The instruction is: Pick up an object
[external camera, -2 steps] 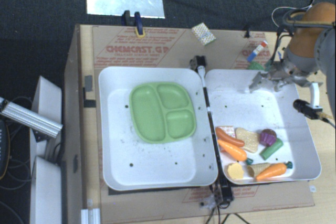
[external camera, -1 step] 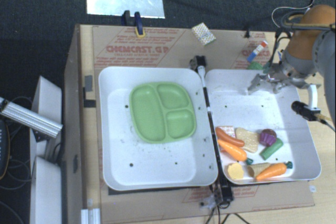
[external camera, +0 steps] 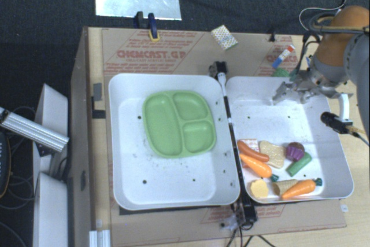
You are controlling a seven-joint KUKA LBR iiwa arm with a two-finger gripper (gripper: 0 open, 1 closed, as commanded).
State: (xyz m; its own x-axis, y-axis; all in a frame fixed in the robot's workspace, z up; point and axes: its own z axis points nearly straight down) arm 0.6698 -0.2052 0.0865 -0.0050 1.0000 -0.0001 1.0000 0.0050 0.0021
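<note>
Gripper [external camera: 287, 91] hung over right bin [external camera: 263, 118]; finger state unclear. Toy food [external camera: 277, 168] crowded together, so a grasp might slip.

- The grey arm [external camera: 341, 58] enters from the right, its orange band [external camera: 344, 20] uppermost.
- The gripper [external camera: 289, 92] points down and leftward from the wrist.
- Nothing shows between its fingertips.

Two bins side by side on table [external camera: 144, 49].
Left bin [external camera: 124, 142]: divided plate [external camera: 179, 123] in the middle. Right bin [external camera: 272, 124]: toy food pile [external camera: 277, 168] in near corner, by the divider. End effector [external camera: 295, 91] over right bin's far-right edge, well apart from pile.
</note>
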